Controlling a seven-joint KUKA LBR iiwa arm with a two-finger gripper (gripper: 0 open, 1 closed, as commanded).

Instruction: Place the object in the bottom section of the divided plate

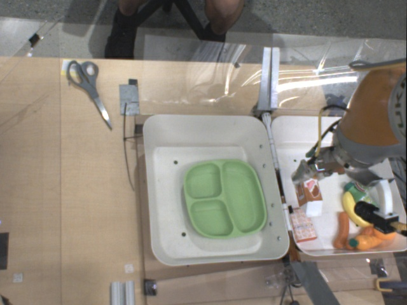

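Arm [375,107] up top, closest to the lens, grey with that orange band, reaching in over the worktop's right edge. At its tip the gripper [309,168] hangs low in the right bin [289,132], near the bin's left wall. Open or closed? Cannot tell from this angle, the wrist crowds it. Nothing is visibly gripped.

Just under it, toward the front edge, lies a small carton [310,192], brown with a white and red face, flat on the bin floor and looking to be just touching the gripper tip. A second carton [303,226], red and white print, sits in the bin's front-left corner.

Further right, a curved yellow banana [351,208], smooth and glossy like plastic. Beside it a stubby orange carrot [343,230], and another orange piece [374,239] against the front wall.

Over to the left bin [159,234], white, shallow, rounded corners. In its middle rests the divided plate [245,224], pale green, matte, a rounded rectangle with two small sections on its left and one long section on its right. All three sections are bare.

Out on the pale wood-grain worktop [63,202], scissors [89,91] with grey handles lie near the back-left corner, a small grey block [129,97] just to their right.
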